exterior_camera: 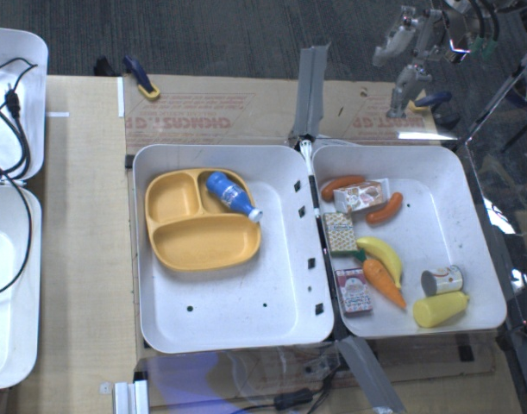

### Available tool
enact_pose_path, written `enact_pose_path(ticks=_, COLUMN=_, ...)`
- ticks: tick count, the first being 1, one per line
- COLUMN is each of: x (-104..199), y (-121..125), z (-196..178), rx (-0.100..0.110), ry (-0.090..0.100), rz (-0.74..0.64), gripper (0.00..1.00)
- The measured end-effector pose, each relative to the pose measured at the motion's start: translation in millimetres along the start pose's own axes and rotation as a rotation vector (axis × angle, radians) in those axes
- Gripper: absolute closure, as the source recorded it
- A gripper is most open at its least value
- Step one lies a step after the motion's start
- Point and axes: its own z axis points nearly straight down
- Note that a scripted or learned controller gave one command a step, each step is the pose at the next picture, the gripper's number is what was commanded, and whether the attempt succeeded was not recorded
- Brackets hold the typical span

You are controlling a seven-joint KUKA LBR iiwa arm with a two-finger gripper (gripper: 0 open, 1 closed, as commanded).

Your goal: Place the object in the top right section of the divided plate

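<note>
Bottle (232,196) in plate (178,257) top-right sect.

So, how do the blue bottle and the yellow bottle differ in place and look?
The blue bottle lies in the left bin, in the top right section of the yellow divided plate; the yellow bottle lies on the right bin's floor, near its front right corner. The blue bottle has a white cap; the yellow bottle is yellow all over and looks thicker. Both lie on their sides.
</note>
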Motion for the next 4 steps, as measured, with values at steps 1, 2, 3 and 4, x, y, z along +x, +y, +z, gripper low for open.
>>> enact_pose_path(ticks=1, x=-6.4, y=-49.9, z=-0.5, rx=0.0, ry=-0.001, rz=-0.14, gripper=0.0)
enact_pose_path(ticks=2, x=-14.4, y=-108.3, z=-0.3, rx=0.0, ry=-0.001, rz=-0.372, gripper=0.0)
enact_pose_path(ticks=3, x=-15.4, y=-123.3, z=-0.9, rx=-0.001, ry=-0.002, rz=-0.546, gripper=0.0)
enact_pose_path(ticks=4, x=-16.2, y=-136.6, z=-1.2, rx=-0.001, ry=-0.003, rz=-0.728, gripper=0.0)
